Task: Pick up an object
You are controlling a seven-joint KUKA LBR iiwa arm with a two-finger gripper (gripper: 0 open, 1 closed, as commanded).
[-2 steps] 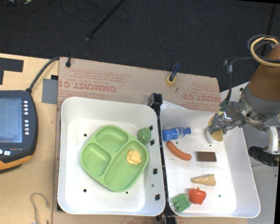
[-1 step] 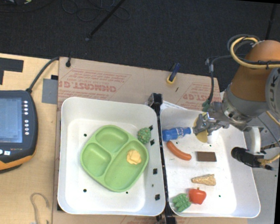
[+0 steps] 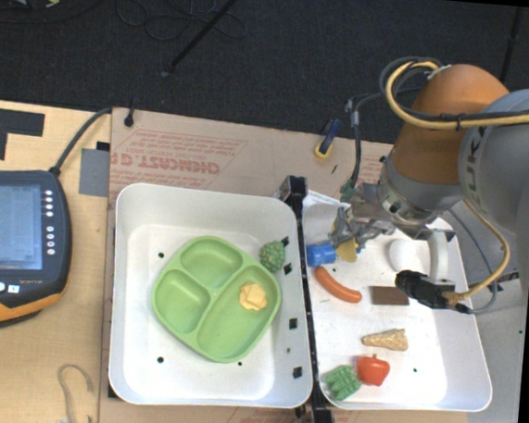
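1. We see the gripper (image 3: pixel 350 235) low over the far left corner of the right bin (image 3: pixel 445 367). The grey arm reaches in from the right.
2. We cannot tell from this view whether the gripper is wide or narrow, and we cannot see that it holds anything.
3. A blue object (image 3: pixel 320 254) lies just beside the gripper, close to the wall between the two bins. A small yellow piece (image 3: pixel 348 252) sits against its right end.
4. Just in front of the blue object lies an orange-red sausage (image 3: pixel 336 285), set at a slant, with a brown block (image 3: pixel 388 296) near its right end.
5. Nearer the front of the right bin lie a tan wedge (image 3: pixel 385 338), a red pepper (image 3: pixel 374 369) and a green piece (image 3: pixel 342 382). The last two touch each other.
6. A white object (image 3: pixel 404 255) rests toward the back of that bin, partly under the arm.
7. In the left bin (image 3: pixel 130 332) sits a green divided plate (image 3: pixel 202 298) with a yellow item (image 3: pixel 253 296) in its right compartment. A piece of broccoli (image 3: pixel 273 254) lies at the plate's far right edge.
8. On the worktop (image 3: pixel 18 350), well apart to the left of both bins, rests a tablet with an orange rim (image 3: pixel 6 232).
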